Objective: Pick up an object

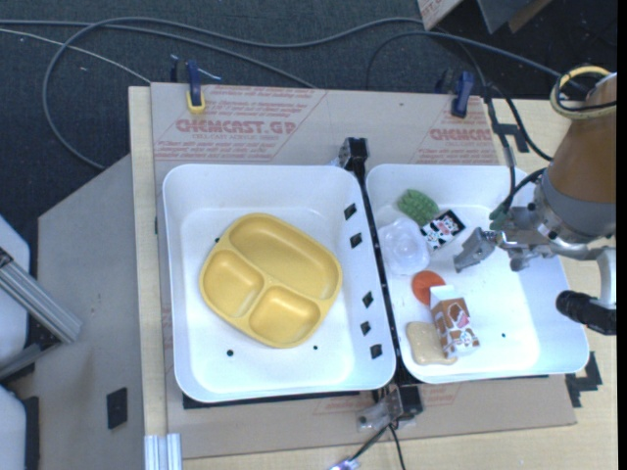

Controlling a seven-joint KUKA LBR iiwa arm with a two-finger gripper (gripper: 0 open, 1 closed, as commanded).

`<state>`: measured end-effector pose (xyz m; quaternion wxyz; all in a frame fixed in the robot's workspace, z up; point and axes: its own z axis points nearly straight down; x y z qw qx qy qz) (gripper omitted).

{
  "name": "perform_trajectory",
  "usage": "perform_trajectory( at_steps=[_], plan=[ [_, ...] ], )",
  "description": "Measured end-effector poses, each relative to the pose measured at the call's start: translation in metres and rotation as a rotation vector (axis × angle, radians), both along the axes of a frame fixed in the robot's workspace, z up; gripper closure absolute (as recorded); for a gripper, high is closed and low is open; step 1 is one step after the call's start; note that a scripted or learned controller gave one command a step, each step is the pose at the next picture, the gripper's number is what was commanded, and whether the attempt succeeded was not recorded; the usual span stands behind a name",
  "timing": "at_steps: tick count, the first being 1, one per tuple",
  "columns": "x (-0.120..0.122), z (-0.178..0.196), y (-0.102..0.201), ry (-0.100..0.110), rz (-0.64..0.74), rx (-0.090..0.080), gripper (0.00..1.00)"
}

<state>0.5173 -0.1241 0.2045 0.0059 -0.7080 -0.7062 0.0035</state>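
Camera view, read from left to right:
- Left bin (181,262): a yellow divided tray (270,280) lies flat at its middle; wide and shallow, it probably gives two fingers little to pinch.
- Right bin (549,346), left half: a green piece (419,205), a black-and-white item (444,228), a clear plastic piece (403,246), an orange disc (428,285), a brown-and-white carton (455,325) and a tan slab (423,344) lie close together; descending here risks nudging neighbours or catching two.
- Gripper (473,251): above the right bin, just right of the cluster, nothing visibly between its fingers; its opening cannot be judged.
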Motion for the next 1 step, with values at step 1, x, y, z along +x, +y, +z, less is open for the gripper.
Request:
perform_trajectory(
  at_steps=[1],
  plan=[
    [0.0027, 0.0053, 0.0001, -0.012, 0.003, -0.002, 0.0]
  ],
)
